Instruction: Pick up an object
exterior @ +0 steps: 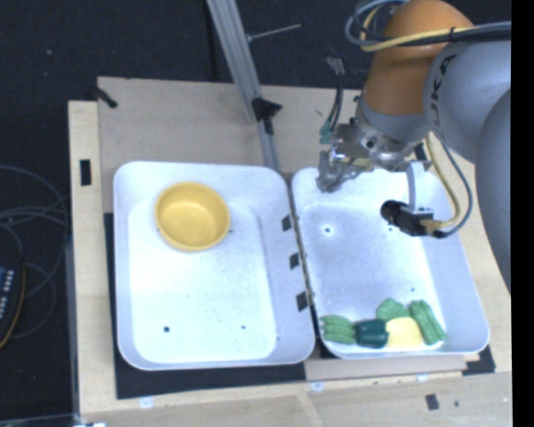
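Observation:
A cluster of small objects lies along the front edge of the right bin (445,274): a light green piece (337,328), a dark green block (371,333), a yellow piece (404,333), and further green pieces (425,320) behind and beside it. The gripper (331,178) hangs over the bin's far left corner, well away from that cluster, under the orange-banded wrist. Nothing shows between its fingers. A yellow bowl (192,215) sits upright in the far left part of the left bin (205,327).
A grey metal pole (240,60) slants down from the top to the gap behind the bins. A black cable connector (408,217) hangs over the right bin. Wooden bench (160,123) surrounds both bins.

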